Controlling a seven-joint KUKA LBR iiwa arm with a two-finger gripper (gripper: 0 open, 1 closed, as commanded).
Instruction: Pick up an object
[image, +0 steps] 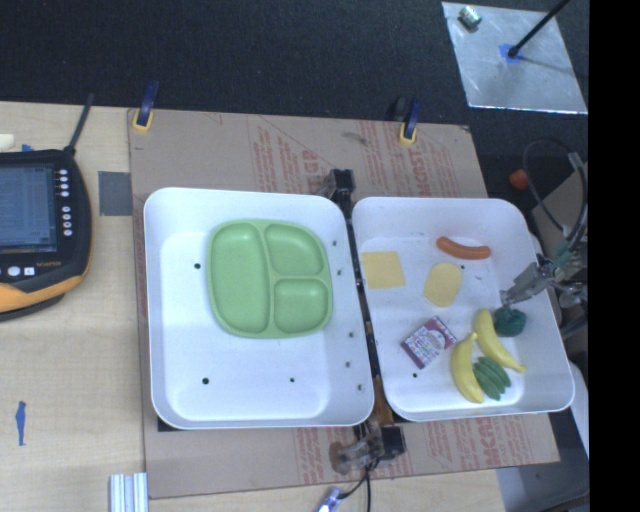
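I have the tool (522, 290) at the right edge of the right bin (400, 215), tip over a small green object (513, 322); grip state I cannot tell. Approach step. Next it needs to drop and close on it, clear of the banana (494, 341).

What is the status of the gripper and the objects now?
Gripper low over right bin, beside dark green object. Nothing visibly held. Bananas crowd close.
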